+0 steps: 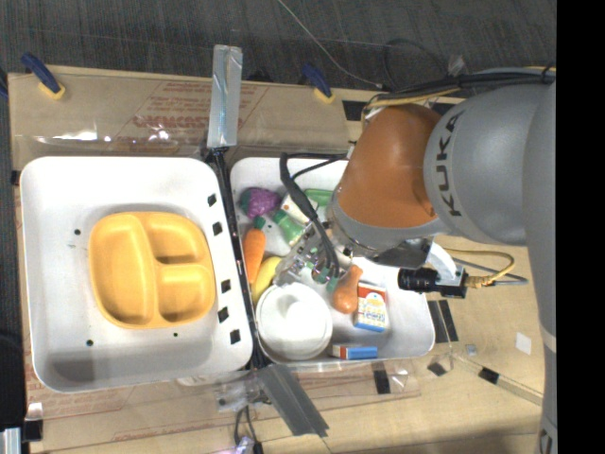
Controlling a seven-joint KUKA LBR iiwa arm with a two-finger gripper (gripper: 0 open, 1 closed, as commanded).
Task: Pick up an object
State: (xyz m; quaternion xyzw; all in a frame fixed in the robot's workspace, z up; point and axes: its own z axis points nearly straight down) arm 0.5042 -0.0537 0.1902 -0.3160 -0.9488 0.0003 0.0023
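The right white bin (416, 334) holds a crowd of small things: an orange toy carrot (253, 251), a purple toy bunch of grapes (258, 200), a green bottle-shaped toy (287, 223), a yellow piece (266, 274), a white round bowl (294, 322), a small white carton with an orange and blue label (371, 309) and a flat red and blue packet (354, 352). The tool (317, 268) hangs low over the middle of this bin, just above the bowl's rim and beside a reddish-orange piece (346, 292); I cannot tell its state. The grey arm with its orange band (392, 173) covers the bin's far right part. The left white bin (57, 348) carries a yellow divided tray (151, 268). Both bins rest on the table (492, 405).
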